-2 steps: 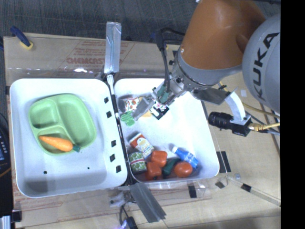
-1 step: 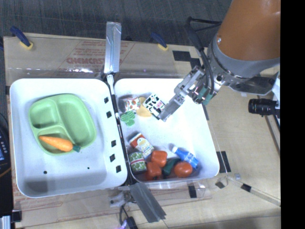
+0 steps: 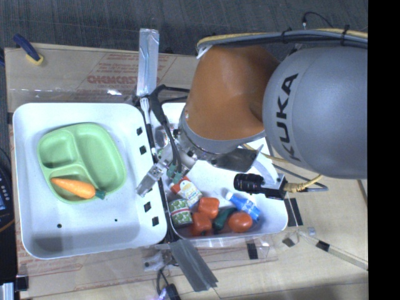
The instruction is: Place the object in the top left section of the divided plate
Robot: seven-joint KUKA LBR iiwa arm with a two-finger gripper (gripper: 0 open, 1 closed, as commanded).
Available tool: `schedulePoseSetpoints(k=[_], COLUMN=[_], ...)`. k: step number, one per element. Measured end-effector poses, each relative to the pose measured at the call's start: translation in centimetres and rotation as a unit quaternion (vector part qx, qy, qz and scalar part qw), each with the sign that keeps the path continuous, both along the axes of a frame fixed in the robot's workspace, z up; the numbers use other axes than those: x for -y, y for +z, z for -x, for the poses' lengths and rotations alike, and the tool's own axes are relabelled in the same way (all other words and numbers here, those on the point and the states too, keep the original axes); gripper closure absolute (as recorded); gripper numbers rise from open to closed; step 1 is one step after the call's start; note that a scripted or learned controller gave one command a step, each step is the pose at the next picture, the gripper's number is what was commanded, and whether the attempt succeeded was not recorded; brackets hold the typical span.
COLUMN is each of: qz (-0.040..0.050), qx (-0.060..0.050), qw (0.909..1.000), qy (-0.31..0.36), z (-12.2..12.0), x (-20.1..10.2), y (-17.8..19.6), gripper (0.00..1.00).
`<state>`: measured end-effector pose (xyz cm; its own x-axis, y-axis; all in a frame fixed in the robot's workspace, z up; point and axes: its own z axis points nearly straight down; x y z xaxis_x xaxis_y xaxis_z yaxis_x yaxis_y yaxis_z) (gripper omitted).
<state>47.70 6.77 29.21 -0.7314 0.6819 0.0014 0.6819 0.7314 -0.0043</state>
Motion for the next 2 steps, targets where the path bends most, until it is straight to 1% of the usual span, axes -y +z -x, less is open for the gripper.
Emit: schedulePoseSetpoints(k=[1,2], qz=[0.0001,0.0007], qx=[-0.001,-0.002], qw=[0.9961,0.9964], qy=[-0.088,-0.085], z=[0.06,-0.04], x=[5.37,5.33], y=[-8.70,-7.89], gripper=[0.00,1.00])
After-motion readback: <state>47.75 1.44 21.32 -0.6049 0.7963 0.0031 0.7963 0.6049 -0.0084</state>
